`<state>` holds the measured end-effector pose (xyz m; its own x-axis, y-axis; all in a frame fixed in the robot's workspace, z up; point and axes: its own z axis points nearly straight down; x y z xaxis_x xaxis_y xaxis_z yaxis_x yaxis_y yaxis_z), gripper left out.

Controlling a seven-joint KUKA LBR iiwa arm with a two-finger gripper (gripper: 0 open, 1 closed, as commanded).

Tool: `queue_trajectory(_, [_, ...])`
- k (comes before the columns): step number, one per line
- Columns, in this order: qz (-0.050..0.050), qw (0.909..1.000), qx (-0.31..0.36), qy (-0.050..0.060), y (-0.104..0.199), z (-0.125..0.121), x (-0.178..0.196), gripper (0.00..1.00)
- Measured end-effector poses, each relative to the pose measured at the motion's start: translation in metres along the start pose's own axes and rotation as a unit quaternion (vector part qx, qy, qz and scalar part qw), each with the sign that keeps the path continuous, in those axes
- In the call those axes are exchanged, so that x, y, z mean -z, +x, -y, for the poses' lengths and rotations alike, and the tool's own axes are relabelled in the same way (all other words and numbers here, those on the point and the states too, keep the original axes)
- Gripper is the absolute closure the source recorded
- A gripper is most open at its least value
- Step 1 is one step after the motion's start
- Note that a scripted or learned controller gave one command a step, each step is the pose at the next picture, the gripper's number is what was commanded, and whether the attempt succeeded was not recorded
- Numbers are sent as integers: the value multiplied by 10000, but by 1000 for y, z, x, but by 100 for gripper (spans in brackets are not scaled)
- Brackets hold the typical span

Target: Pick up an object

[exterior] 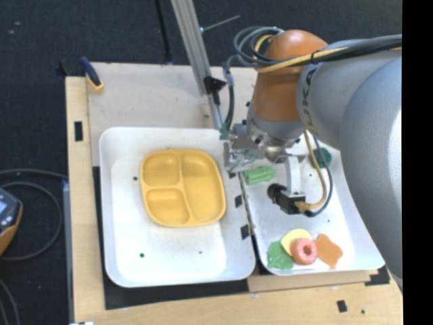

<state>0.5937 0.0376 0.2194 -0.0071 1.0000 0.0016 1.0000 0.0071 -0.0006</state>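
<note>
Camera view, arm (352, 107) reaching in from right over right bin (352, 232), pincer (238, 156) low at its left edge, grip state unreadable, green block (259, 176) just beside it, yellow tray (183, 187) in left bin (128, 249), small toys (304, 250) at right bin's near edge.

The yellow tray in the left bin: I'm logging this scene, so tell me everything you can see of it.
The yellow tray is a rounded rectangle that looks like smooth plastic, divided by raised ridges into three compartments, none holding anything. It lies flat, open side up, turned slightly askew, on the floor of the left bin, towards its upper right part. Nothing but the bin floor touches it.
</note>
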Motion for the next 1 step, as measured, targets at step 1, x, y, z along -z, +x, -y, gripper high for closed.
queue_trajectory(1, [0,10000,4,-9,50,1,0,100])
